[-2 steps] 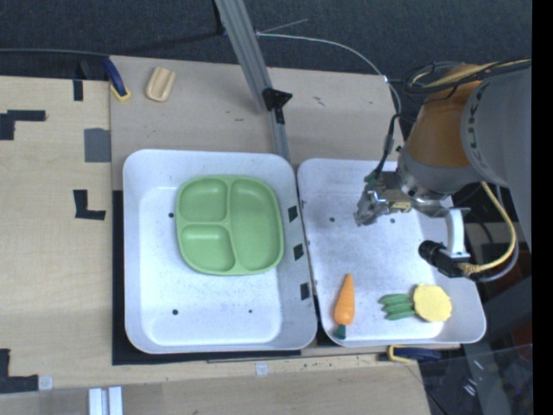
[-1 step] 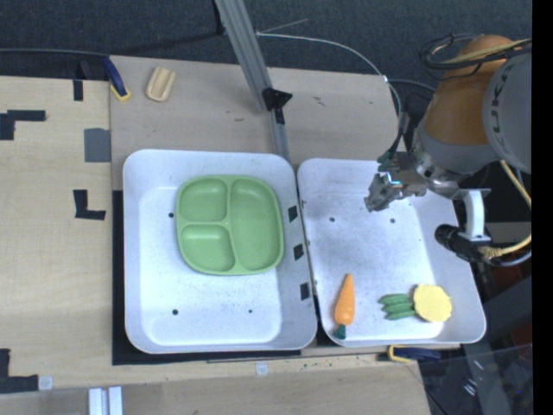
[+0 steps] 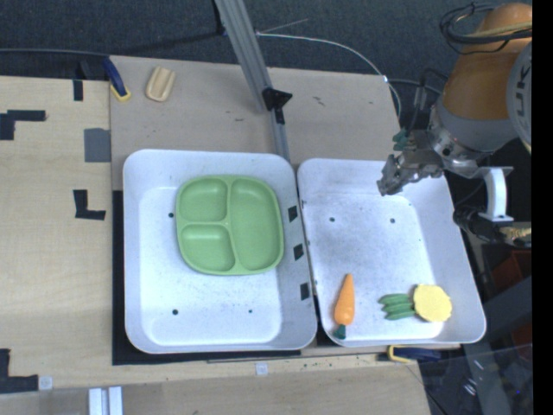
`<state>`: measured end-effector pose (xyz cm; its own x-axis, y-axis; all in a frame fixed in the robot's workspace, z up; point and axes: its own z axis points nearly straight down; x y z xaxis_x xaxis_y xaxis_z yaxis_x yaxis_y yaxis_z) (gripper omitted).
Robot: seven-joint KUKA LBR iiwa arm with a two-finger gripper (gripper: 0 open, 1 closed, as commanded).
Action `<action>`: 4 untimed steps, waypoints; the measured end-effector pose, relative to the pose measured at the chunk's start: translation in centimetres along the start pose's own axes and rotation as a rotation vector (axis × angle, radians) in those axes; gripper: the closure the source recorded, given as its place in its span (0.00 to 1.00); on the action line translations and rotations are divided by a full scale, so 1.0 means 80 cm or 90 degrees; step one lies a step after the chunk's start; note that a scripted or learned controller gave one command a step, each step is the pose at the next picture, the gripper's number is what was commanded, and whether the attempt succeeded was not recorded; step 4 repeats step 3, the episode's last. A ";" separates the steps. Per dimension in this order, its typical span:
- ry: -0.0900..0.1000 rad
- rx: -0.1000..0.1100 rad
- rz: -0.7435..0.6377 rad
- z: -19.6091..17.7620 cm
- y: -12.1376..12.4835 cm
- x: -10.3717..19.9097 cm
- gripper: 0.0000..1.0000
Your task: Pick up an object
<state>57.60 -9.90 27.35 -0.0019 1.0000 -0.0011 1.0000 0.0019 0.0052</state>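
While hovering over the right bin [image 3: 449, 232], the hand [image 3: 389, 182] holds nothing.

Light wood bench [image 3: 52, 258], black tape marks on left part. Dark grey carpet floor [image 3: 130, 11] along top. Grey metal pole [image 3: 246, 46] slants across bench from top. Thin cable [image 3: 346, 54] arcs over bench top edge. Lighting even, soft shadows.
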 end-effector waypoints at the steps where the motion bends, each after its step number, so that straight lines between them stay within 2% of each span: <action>1: 0.001 0.005 -0.003 0.024 0.013 0.071 1.00; 2: 0.001 0.004 -0.003 0.022 0.029 0.141 1.00; 3: 0.001 0.005 -0.003 0.051 0.042 0.203 1.00; 4: 0.001 0.005 -0.003 0.051 0.042 0.203 1.00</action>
